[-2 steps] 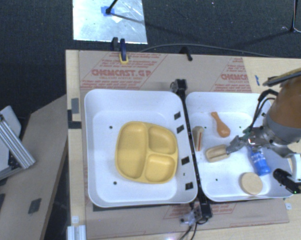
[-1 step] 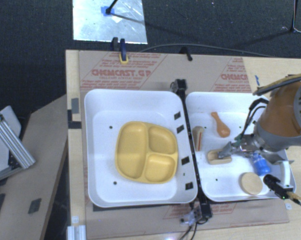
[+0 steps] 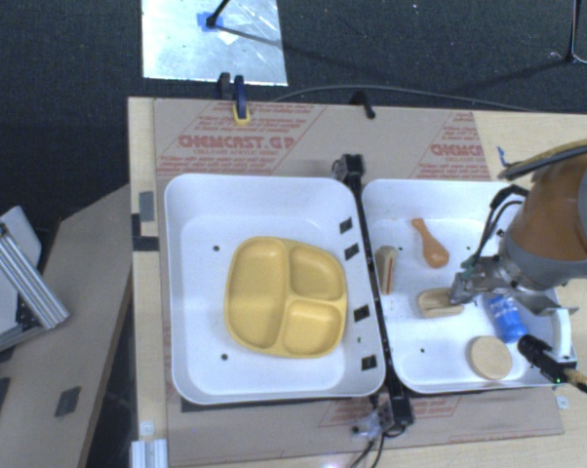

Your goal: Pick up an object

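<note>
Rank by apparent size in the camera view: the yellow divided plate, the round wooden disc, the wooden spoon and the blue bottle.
1. yellow divided plate, by far the largest.
2. round wooden disc.
3. wooden spoon, close to the disc, so that order is unsure.
4. blue bottle, partly hidden by the arm.

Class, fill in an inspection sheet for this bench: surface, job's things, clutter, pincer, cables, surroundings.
Surface: two white bins side by side on a cardboard-covered bench.
Job's things: right bin holds an orange spoon, tan block, blue bottle, round disc.
Clutter: yellow divided plate in left bin.
Pincer: low over the tan block.
Cables: black cable behind the bench.
Surroundings: dark floor, foil sheet.
</note>
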Tool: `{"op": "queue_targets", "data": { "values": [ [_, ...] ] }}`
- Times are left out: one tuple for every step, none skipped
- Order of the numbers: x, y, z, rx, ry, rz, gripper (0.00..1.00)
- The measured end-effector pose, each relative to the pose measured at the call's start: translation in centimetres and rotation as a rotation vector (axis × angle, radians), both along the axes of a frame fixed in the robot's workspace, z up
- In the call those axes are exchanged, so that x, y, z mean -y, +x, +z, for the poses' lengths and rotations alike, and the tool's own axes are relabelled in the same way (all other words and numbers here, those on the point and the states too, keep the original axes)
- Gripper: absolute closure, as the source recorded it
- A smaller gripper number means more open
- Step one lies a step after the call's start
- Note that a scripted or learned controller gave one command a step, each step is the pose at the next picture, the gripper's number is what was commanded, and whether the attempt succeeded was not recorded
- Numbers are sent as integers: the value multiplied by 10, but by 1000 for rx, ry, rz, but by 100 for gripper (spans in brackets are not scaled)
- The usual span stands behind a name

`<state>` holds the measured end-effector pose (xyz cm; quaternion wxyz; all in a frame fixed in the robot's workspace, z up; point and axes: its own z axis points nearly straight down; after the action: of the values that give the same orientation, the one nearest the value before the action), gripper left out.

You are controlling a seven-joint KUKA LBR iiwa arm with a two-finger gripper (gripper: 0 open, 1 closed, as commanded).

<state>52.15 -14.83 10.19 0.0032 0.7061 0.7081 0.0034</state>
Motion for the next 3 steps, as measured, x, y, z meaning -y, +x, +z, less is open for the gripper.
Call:
{"op": "queue_targets", "data": {
  "values": [
    [5,1,44,-4,-2,1,100],
    [12,2,106,-2,-3,1,100],
    [4,3,167,0,-3,3,100]
  ]
}}
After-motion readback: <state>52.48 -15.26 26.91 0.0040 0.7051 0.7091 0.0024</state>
